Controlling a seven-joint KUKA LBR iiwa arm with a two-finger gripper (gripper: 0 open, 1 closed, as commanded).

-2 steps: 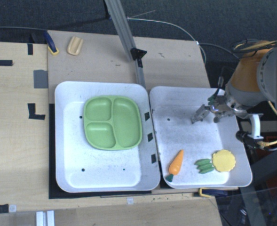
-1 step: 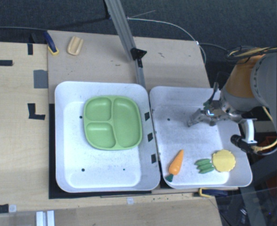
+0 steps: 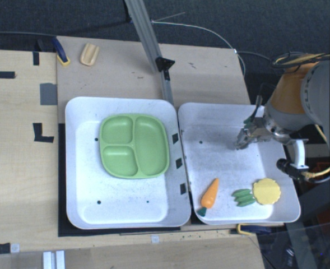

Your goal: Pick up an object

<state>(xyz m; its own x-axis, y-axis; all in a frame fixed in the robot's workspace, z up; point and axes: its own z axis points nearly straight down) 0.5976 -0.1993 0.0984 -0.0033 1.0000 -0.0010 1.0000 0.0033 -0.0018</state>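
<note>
In the right bin (image 3: 221,122) lie an orange toy carrot (image 3: 210,193) near the front left corner and a yellow toy pineapple with green leaves (image 3: 260,193) near the front right. My gripper (image 3: 243,139) hangs over the right part of that bin, well behind both toys, pointing down toward the bin floor. Nothing shows between its fingertips. The grey arm with its orange band (image 3: 292,94) reaches in from the right.
The left bin (image 3: 80,206) holds a green divided plate (image 3: 134,145). A grey metal pole (image 3: 148,32) slants over the bench behind the bins. A small tan block (image 3: 89,54) and a blue-yellow item (image 3: 60,51) lie at the bench's back left.
</note>
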